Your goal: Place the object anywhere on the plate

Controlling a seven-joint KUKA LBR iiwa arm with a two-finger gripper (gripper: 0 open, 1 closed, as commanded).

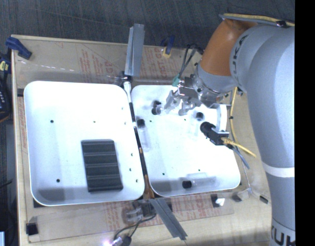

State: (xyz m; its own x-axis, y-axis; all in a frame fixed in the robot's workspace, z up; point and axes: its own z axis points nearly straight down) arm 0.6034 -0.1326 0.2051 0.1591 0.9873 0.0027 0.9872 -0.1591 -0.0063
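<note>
Hovering over the right bin (pixel 226 181), I cannot tell whether my jaws are apart. Likely the object (pixel 156 107) lies just beside them; centre carefully before carrying it to the dark plate (pixel 101 165).

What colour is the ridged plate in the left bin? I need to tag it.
Dark grey to black, with ridges across it; the plate shows clearly in the camera view.

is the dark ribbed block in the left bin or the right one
In the left bin. The dark ribbed block lies flat on the floor of the left bin, near its front, apart from the gripper over the right bin.
</note>
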